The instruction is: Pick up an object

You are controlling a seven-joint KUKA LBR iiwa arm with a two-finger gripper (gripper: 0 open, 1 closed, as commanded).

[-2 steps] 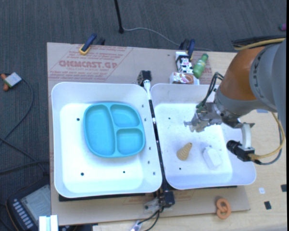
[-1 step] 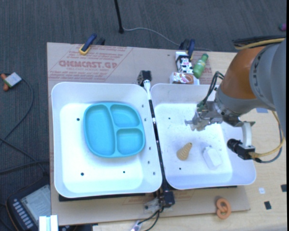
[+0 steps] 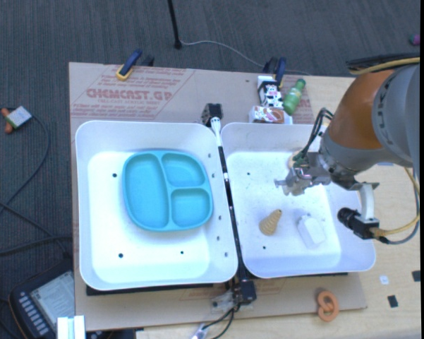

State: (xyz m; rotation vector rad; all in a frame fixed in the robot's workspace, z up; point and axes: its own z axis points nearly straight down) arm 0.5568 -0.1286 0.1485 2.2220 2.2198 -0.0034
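In the right bin (image 3: pixel 254 263) lie a tan ridged cone (image 3: pixel 271 222) and a small white block (image 3: pixel 311 230), both near the front. My gripper (image 3: pixel 294 183) hangs over the middle of this bin, just behind and above those two objects. I see nothing between its fingers. A blue three-part plate (image 3: pixel 167 190) lies in the left bin (image 3: pixel 99 136).
Behind the right bin stand a green bottle (image 3: pixel 293 96) and a small printed box (image 3: pixel 270 104). Blue clamps (image 3: pixel 130 63) grip the board's far edge. An orange ring (image 3: pixel 327 304) lies on the board in front of the right bin.
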